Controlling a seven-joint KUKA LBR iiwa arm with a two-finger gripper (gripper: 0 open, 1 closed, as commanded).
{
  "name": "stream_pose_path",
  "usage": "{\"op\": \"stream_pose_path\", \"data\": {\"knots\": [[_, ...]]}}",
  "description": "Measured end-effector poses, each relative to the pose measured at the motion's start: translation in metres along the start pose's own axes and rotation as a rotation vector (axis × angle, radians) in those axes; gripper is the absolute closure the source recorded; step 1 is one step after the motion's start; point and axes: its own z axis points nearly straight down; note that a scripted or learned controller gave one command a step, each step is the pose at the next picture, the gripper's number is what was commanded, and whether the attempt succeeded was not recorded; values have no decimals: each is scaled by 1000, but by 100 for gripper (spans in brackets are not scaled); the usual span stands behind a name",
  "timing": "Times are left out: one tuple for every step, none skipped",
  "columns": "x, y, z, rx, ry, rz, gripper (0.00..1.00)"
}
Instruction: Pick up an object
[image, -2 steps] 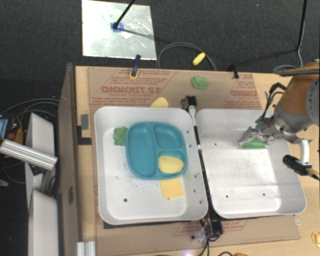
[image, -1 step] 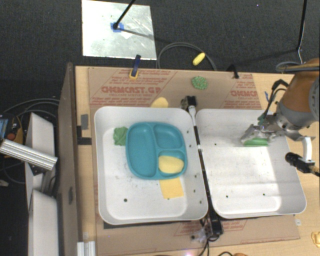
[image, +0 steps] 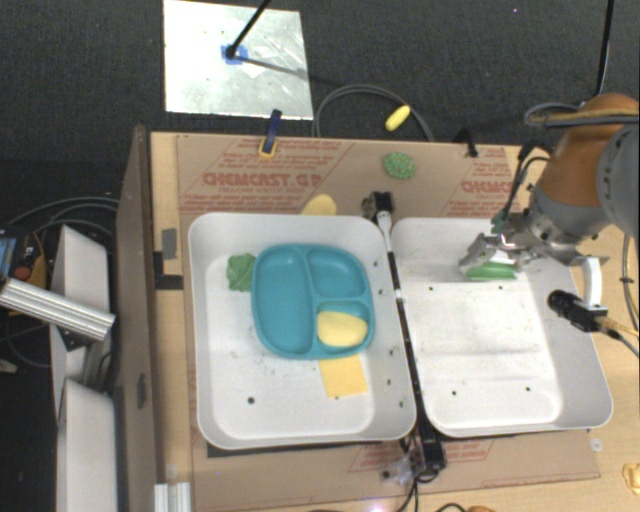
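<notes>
Camera view: claw (image: 487, 251) over green object (image: 491, 270) in right bin (image: 560, 400), grip unclear; blue tray (image: 290, 300) well apart.

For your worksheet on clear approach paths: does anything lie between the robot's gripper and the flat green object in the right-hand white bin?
Nothing visible does. The two-finger gripper sits directly over the flat green object near the far edge of the right-hand white bin, with no other item between them.
</notes>
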Motion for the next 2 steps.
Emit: {"op": "stream_pose_path", "data": {"knots": [[49, -11, -64, -1, 0, 0, 100], [126, -43, -66, 5, 2, -2, 100]]}}
